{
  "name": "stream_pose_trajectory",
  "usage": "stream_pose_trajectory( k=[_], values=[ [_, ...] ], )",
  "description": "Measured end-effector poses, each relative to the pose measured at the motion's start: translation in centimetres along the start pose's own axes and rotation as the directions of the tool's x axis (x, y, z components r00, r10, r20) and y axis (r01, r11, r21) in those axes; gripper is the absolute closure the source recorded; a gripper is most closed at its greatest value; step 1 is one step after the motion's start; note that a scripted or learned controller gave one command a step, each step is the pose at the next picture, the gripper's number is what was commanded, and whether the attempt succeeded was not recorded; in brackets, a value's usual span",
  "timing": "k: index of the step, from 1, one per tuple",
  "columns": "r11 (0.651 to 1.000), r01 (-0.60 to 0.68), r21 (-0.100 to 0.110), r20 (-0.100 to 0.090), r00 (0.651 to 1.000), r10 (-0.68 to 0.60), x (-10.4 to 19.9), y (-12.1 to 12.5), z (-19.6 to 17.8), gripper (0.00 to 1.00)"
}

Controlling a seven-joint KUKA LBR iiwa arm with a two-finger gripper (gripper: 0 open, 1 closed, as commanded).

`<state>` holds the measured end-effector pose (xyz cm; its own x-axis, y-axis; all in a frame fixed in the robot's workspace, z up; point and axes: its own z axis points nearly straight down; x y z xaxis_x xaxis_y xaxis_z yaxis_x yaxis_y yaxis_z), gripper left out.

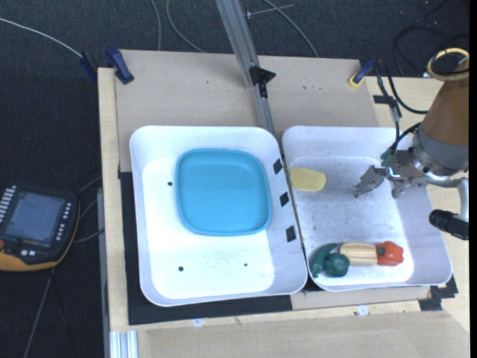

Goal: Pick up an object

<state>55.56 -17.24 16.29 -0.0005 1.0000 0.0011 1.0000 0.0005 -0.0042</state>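
On the counter (223,80), the gripper (381,183) is hanging open and empty over the right bin (417,222); nothing is picked yet.

Even, diffuse overhead light, fairly bright. White bins (149,222) near blown out, little surface detail. Shadows soft and short. Dark floor (45,110) underexposed. Overall soft focus and low-res; arm (447,125) at right edge slightly blurred. No obvious glare spots.

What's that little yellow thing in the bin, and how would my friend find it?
Look in the right bin, the one without the blue plate. Against its left wall, near the far end, lies a small pale yellow piece. It sits alone, far from the green, tan and red toys along the front edge.
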Motion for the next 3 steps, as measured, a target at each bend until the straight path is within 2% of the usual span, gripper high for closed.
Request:
stream_pose_trajectory(
  k=[1, 2, 3],
  values=[
    [1.000, 0.000, -0.001, 0.000, 1.000, 0.000, 1.0, 0.1, 4.9, 0.00],
    [1.000, 0.000, -0.006, 0.001, 1.000, 0.000, 0.9, 0.2, 3.6, 1.00],
    [1.000, 0.000, -0.008, 0.002, 1.000, 0.000, 1.5, 0.3, -0.7, 1.00]
  ],
)
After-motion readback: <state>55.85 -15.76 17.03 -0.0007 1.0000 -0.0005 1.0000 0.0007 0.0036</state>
